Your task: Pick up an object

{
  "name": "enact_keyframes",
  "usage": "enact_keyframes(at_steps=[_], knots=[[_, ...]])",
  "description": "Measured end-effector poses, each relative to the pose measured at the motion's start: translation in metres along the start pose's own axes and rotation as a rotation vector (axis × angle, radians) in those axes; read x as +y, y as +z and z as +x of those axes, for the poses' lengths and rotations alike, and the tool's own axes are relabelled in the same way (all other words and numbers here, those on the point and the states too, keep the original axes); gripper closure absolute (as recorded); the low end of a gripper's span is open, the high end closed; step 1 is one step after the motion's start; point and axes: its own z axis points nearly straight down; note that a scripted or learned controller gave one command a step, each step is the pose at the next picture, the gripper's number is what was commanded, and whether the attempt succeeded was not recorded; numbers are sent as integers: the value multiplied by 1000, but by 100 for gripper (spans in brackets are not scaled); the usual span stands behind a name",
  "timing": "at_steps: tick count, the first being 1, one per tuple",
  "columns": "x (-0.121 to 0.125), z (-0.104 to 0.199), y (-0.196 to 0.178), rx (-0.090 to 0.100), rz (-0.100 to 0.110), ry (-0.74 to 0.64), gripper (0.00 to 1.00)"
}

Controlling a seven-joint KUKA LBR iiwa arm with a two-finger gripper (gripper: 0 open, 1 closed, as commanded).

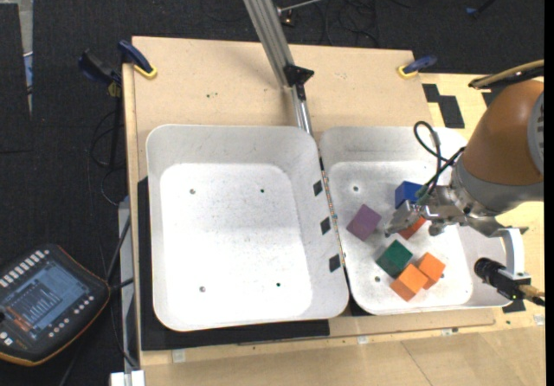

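Plywood bench [225,81] carries 2 white bins; the left bin [229,224] is bare, the right bin [368,172] holds 5 blocks. The blocks are judged light, rigid and smooth, best taken across flat opposite faces. The arm is extended from the right, gripper [414,218] lowered between blue block [407,194] and purple block [364,221]. Whether it is clamped cannot be told.

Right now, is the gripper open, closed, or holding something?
Gripper: cannot be told; it is low in the right bin, among the blocks.

Blue block [407,195] half behind the gripper [414,218].
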Motion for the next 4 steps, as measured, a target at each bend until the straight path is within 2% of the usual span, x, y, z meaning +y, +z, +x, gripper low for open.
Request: enact_keyframes(at_steps=[1,2,3,4], knots=[[3,3,44,0,-1,0,0],[4,3,31,-1,-6,0,100],[0,5,-31,-4,-13,-3,100],[2,5,-56,-3,-11,-3,100]])
